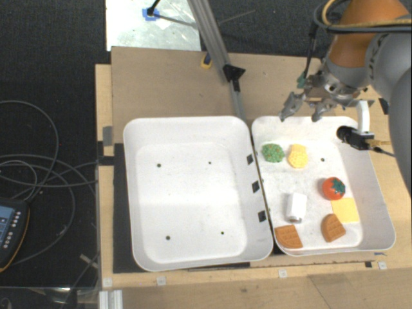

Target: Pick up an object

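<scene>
**Desk w/ two white bins; arm at far rim of view-right bin**

Brown desk (167, 82) on dark carpet, seen from above at a slant. Grey cables (38, 166) trail over the carpet at view-left. A grey pole (212, 37) slants across the far part of the desk.

Two shallow white bins sit side by side, rims meeting, w/ three small black clips (255, 185) along the join.

- **View-left bin** (187, 192): white floor marked w/ four small dark dots.
- **View-right bin** (312, 182): holds seven objs, all resting on its floor.
  - Far row: green knobbly ball (272, 152) just beside yellow knobbly ball (297, 156).
  - Middle: red tomato-like obj (333, 187) w/ green top, toward the view-right wall. Yellow block (346, 210) sits just on its near side. White cylinder (296, 206) lies near the bin's centre, well apart from the red obj.
  - Near row: two brown bread-like pieces. The corner piece (289, 237) is at the near view-left corner, close to the rim. The second piece (333, 228) is just beside the yellow block.

Arm (367, 11), grey w/ orange band, reaches in from view-right. Its fingers (287, 110) hang over the far rim of the view-right bin. They are spread apart w/ nothing btwn them. The nearest objs are the green and yellow balls, and the fingers are clear of both.
</scene>
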`<state>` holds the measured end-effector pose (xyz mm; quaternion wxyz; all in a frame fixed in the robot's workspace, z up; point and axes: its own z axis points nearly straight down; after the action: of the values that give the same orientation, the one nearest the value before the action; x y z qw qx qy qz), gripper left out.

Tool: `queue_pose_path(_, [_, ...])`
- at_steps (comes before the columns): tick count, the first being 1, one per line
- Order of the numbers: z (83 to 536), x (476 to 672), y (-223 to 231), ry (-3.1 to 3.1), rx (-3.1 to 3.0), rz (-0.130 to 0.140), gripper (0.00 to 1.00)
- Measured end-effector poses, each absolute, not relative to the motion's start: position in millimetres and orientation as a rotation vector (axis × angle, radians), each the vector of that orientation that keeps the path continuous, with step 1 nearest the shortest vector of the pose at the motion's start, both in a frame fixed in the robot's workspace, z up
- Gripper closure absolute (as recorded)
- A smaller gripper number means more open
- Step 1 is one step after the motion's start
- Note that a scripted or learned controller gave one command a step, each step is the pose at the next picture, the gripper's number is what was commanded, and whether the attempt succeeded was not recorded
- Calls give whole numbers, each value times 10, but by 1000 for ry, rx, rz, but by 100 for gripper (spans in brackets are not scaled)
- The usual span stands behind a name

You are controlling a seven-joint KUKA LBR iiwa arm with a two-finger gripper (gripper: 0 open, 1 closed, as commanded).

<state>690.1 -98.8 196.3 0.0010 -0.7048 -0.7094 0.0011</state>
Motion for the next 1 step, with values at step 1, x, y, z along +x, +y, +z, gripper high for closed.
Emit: queue_pose_path(1, [1549,6923,-1002,-2227,-2215,2,0])
